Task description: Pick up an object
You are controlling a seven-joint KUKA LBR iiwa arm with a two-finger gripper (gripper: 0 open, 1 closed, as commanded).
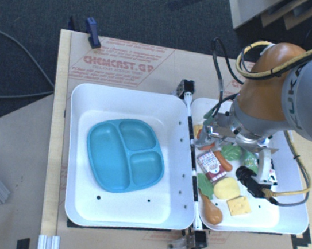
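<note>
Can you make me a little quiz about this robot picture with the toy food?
1. True or false: the blue divided plate lies in the left bin.
2. Which bin is the robot arm reaching over? A) the left bin B) the right bin C) neither
3. Fill in the word: the plate has ___ compartments.

Key:
1. True. The plate lies alone in the left bin.
2. B. The arm hangs over the right bin, above the pile of toy food, and its wrist hides the hand.
3. Three.
</note>
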